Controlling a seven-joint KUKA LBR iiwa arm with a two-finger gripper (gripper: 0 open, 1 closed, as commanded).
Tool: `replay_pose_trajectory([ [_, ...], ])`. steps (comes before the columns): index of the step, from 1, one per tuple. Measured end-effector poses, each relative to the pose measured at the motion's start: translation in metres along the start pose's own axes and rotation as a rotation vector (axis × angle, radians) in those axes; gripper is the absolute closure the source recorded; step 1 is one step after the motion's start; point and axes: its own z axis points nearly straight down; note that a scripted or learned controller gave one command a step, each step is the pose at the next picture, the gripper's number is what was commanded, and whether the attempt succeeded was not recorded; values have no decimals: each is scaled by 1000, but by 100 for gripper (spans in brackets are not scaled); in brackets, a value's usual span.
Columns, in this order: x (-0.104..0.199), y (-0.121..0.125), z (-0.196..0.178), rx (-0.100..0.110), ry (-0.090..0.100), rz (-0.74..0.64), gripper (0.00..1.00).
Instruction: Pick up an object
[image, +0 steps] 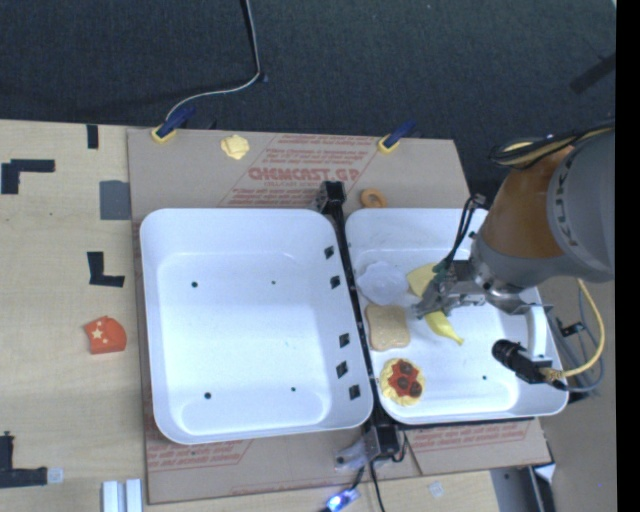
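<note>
My fingers (440, 296) hang over the banana (441, 322) — its long axis runs slantwise — their opening I cannot tell.

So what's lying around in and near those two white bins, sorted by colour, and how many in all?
Yellow: 3, banana, a piece beside it, lump on the cardboard
Tan: 2, toast, small ring
Red: 2, pizza, block on the bench
Clear: 1, plastic piece
Total: 8
</note>
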Motion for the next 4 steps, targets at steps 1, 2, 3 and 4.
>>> replay_pose_trajectory([
  [1,24,-10,-9,4,3,-3,100],
  [2,3,6,-32,0,0,-1,100],
  [3,-56,-31,46,9,2,4,100],
  [4,-3,27,42,-1,2,-8,100],
])
